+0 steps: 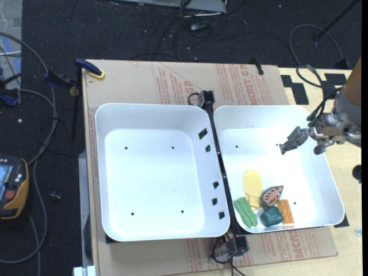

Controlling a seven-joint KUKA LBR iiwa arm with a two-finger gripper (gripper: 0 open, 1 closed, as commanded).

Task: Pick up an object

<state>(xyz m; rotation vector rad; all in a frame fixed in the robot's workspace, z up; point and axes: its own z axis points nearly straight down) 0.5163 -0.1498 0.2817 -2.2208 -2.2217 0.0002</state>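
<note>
The pickable stuff was all bunched in the near corner of the right bin [322, 171], so that's where the action needed to go. Closest to the front rim sat a teal block [271, 217], touching an orange piece [286, 211] on its right, with a green ridged piece [245, 211] lying at a slant just to its left. Right behind those were a watermelon-slice toy [272, 195] and a pale yellow piece [252, 184], both snug against the rest. Basically one tight clump, everything touching something.

Further back, the gripper [305, 141] hung over the bare middle-to-back part of that same bin, well apart from the pile. Its fingers looked spread open, one dark finger [292, 140] pointing toward the divider, the other [319, 148] shorter on the arm side, and nothing was between them.

My take on doing this step well: it needed to come toward the front of the bin and pick a target on the edge of the clump, not the middle. The yellow piece looked like the best bet, since its back side was free of neighbours, so the fingers could straddle it without shoving the others. Going for the teal block seemed riskier, boxed in and hard against the bin wall.

The left bin [115, 119] beyond the divider had no items I could see.
</note>
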